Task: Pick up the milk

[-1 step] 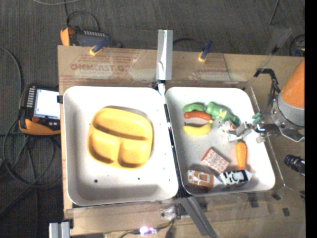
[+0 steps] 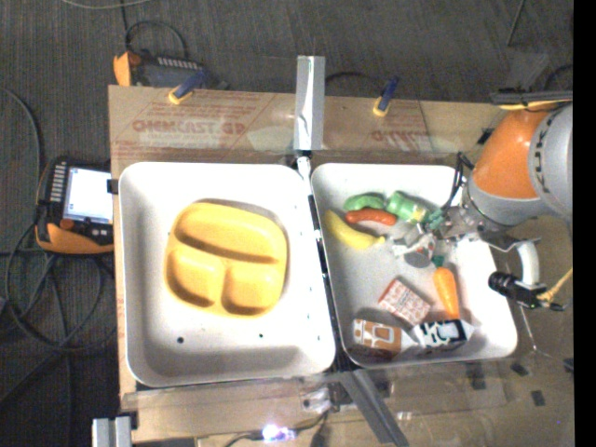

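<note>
Milk carton [image 2: 440,334], black and white, lies on its side in the near corner of the right bin [image 2: 326,250], just beside a brown carton [image 2: 376,337] and a carrot [image 2: 447,291]. My gripper [image 2: 430,240] hovers farther back among toy vegetables, apart from it; jaw state I cannot tell. Bins rest on cardboard [image 2: 223,124] over grey carpet.

A dark grey carpeted floor [image 2: 56,73] surrounds the bench [image 2: 233,124], whose brown board top carries faint reversed lettering. Thin cables [image 2: 23,277] trail over the carpet left of the bench. Just left of the bench lies an orange-cased handheld screen [image 2: 79,203], glowing white.
</note>
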Controlling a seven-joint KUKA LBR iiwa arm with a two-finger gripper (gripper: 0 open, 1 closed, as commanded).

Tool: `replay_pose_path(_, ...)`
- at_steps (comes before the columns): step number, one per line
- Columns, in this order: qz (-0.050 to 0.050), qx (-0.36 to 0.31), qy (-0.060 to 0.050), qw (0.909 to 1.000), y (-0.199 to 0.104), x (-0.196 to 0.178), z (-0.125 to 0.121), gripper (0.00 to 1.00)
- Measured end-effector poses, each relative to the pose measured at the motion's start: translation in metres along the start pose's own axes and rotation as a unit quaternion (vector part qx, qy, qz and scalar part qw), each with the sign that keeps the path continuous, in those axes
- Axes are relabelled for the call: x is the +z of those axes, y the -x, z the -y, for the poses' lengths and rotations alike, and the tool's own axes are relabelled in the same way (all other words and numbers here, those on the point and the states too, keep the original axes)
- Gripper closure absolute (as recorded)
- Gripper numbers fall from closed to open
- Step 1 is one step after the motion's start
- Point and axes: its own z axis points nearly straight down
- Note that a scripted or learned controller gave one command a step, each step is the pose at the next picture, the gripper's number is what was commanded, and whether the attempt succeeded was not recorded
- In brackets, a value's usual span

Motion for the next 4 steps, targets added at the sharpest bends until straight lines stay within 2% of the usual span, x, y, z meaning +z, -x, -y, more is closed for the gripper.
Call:
replay_pose_path(1,-0.002,0.0,0.0,1.0,-0.001,-0.008,0.0,1.0)
replay_pose_path(2,-0.002,0.042,-0.001,0.9991,-0.043,-0.065,0.061,1.0)
replay_pose_path(3,-0.001,-0.041,-0.001,0.9992,-0.065,-0.106,0.09,1.0)
replay_pose_path(4,-0.001,-0.09,0.0,0.996,-0.121,-0.092,0.082,1.0)
